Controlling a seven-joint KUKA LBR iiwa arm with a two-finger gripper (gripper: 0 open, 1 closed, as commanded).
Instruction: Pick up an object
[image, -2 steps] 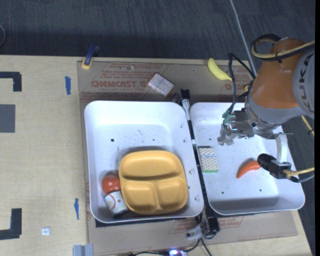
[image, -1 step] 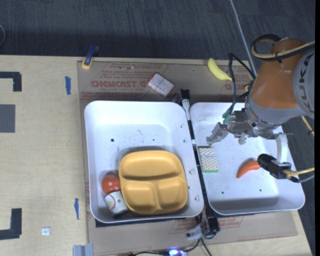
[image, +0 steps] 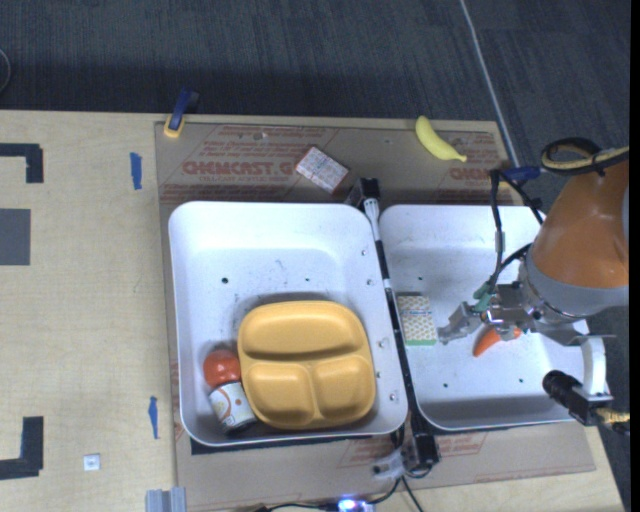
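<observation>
My gripper (image: 462, 325) hangs low over the middle of the right bin (image: 450, 240), reaching in from the right under the orange wrist band. A small orange carrot-like piece (image: 485, 344) lies just right of and below it, partly under the wrist. Left of the gripper, a green and white patterned card (image: 415, 318) rests by the bin's left wall. In the left bin (image: 260, 235), a yellow divided tray (image: 304, 360) fills the front half. A red-orange fruit (image: 220, 366) and a small white can (image: 229, 404) sit beside it.
A yellow banana (image: 438, 140) and a small speckled box (image: 320, 168) lie on the cardboard behind the bins. A blue clamp (image: 180, 112) grips the cardboard's far left corner. Cables run along the wall between the bins.
</observation>
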